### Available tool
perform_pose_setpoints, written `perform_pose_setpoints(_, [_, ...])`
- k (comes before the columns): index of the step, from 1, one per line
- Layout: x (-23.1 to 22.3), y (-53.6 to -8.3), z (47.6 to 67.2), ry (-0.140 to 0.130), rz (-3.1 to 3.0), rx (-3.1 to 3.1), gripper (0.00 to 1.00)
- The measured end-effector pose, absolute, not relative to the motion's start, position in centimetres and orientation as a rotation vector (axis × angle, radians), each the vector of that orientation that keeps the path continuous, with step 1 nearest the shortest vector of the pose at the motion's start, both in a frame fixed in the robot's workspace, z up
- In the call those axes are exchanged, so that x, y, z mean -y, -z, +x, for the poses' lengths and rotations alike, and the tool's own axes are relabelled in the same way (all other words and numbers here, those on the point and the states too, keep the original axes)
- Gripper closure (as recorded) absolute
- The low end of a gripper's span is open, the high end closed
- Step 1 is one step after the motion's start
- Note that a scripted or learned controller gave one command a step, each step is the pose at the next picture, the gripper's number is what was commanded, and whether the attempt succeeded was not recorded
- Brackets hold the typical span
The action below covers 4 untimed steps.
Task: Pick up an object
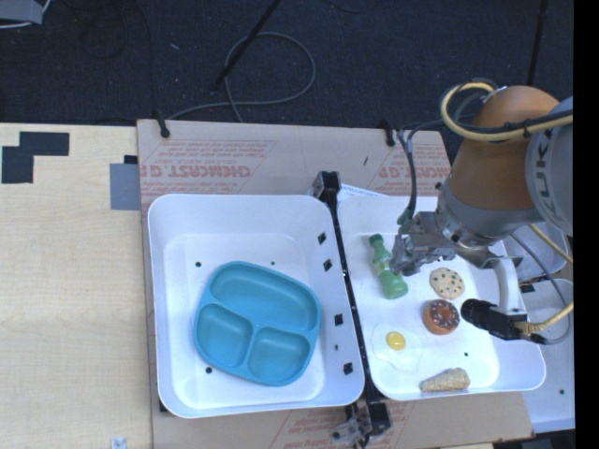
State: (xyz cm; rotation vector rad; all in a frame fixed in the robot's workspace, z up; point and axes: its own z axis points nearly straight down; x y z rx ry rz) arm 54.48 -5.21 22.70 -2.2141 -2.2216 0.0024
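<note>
In the right bin (pixel 510 372) lie a green bottle (pixel 385 269), a chocolate-chip cookie (pixel 447 283), a brown donut (pixel 440 317), a fried egg (pixel 396 343) and a beige ice-cream cone (pixel 445 380). My gripper (pixel 404 256) hangs low over the bin, right beside the green bottle's right side, near its middle. The arm's wrist covers the fingertips, so their grip on the bottle cannot be judged. The bottle lies on the bin floor, neck toward the back.
The left bin (pixel 168 251) holds a blue divided plate (pixel 256 322). A black divider bar (pixel 341 288) runs between the bins. Cables hang from the arm over the right bin's far edge. Cardboard lies beneath both bins.
</note>
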Motion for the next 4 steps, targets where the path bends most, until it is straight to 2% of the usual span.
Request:
perform_pose_setpoints(1, [0.4, -21.9, 54.0, -0.004, -2.215, 2.221, 1.00])
perform_pose_setpoints(3, [-9.1, -23.1, 51.3, -0.006, -2.214, 2.221, 1.00])
perform_pose_setpoints(4, [-9.1, -23.1, 51.3, -0.007, -2.216, 2.220, 0.00])
